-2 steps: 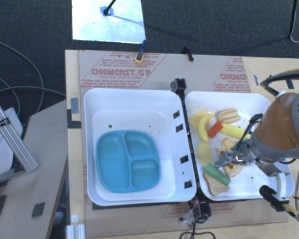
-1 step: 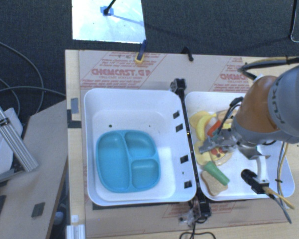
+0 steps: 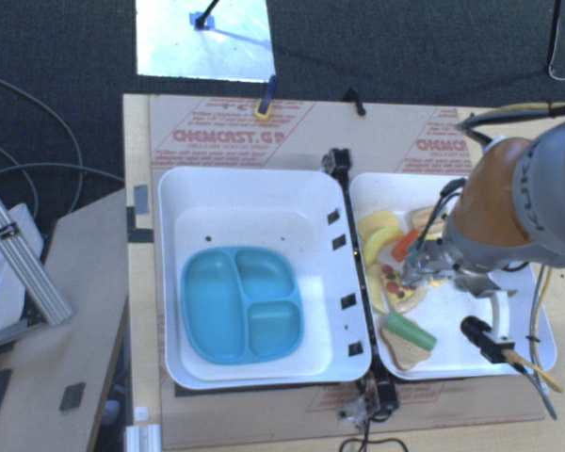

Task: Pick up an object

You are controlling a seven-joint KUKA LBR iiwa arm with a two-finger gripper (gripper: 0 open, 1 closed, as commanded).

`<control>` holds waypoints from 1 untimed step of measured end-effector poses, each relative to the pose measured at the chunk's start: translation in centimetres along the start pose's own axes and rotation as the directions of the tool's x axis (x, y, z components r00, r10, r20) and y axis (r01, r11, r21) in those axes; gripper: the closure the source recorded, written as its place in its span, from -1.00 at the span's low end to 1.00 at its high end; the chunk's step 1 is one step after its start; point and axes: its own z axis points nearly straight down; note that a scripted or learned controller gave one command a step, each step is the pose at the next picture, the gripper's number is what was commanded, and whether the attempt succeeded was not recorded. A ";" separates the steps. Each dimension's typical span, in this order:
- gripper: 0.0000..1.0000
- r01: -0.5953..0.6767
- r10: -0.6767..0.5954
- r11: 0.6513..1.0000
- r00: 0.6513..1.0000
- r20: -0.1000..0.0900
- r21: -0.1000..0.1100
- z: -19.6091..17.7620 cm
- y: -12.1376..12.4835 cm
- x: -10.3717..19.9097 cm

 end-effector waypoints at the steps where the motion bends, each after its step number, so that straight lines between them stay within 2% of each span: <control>1: 1.00 0.014 -0.014 1.000 1.000 -0.015 0.014 -8.8 2.9 8.6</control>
